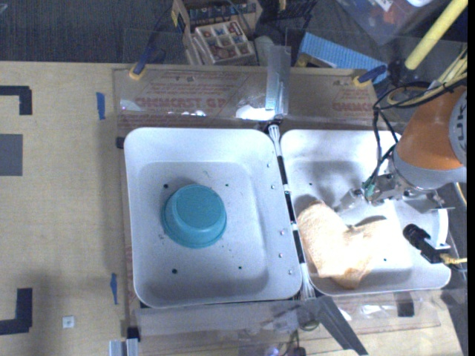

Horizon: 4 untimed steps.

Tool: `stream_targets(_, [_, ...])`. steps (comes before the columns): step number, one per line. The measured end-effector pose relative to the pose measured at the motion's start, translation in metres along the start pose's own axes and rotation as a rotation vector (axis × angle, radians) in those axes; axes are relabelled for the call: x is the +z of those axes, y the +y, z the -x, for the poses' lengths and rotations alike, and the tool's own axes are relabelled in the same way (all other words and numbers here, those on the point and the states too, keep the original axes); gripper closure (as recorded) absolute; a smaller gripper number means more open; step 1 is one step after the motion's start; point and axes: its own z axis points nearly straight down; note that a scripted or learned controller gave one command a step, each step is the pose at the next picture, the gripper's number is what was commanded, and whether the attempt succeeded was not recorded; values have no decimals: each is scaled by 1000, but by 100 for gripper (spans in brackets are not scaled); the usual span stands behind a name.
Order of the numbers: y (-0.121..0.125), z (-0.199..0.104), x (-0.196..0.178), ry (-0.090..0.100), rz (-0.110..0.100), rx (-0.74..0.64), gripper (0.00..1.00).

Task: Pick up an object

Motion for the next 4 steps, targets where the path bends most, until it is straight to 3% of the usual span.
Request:
stream_targets(1, [0, 2, -10, -3, 4, 4, 100])
stream_targets(2, [0, 2, -10, -3, 4, 4, 0])
stream_targets(3, [-25, 15, 11, 3, -5, -115, 0])
stream_targets(4, [-43, -5, -44, 2, -8, -340, 0])
